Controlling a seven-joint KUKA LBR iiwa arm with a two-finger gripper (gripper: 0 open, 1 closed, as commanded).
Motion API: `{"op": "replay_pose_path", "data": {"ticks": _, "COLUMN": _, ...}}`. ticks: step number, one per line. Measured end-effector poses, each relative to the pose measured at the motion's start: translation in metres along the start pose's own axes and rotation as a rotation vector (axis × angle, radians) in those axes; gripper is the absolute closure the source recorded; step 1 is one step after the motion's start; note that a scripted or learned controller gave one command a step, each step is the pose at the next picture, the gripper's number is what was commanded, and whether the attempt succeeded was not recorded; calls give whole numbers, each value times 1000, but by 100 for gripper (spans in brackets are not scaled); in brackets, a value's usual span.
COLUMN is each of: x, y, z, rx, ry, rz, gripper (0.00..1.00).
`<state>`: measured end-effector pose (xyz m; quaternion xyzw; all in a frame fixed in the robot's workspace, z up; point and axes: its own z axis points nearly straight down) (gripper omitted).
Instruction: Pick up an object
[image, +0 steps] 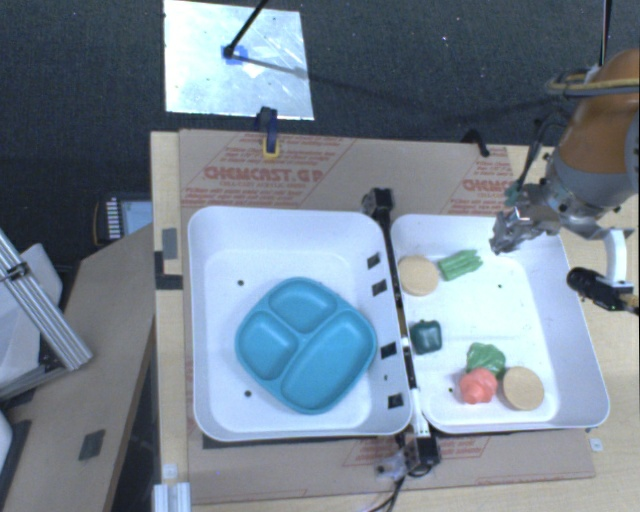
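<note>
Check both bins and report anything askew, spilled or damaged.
Nothing looks spilled or damaged. The blue divided plate sits turned at an angle in the left bin. The small food items lie scattered in the right bin. The gripper hangs over that bin's far corner.

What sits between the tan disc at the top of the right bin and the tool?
In the camera view, a light green toy vegetable lies between the tan disc and the tool, apart from the tool.
</note>
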<state>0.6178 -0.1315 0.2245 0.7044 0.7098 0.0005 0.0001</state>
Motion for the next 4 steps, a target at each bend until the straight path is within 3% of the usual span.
{"op": "replay_pose_path", "data": {"ticks": 1, "x": 54, "y": -8, "z": 5, "rx": 0, "ry": 0, "rz": -2, "gripper": 100}}
{"op": "replay_pose_path", "data": {"ticks": 2, "x": 109, "y": 1, "z": 11, "rx": -2, "ry": 1, "rz": -2, "gripper": 100}}
{"op": "replay_pose_path", "data": {"ticks": 4, "x": 210, "y": -1, "z": -4, "rx": -1, "ry": 1, "rz": -2, "gripper": 100}}
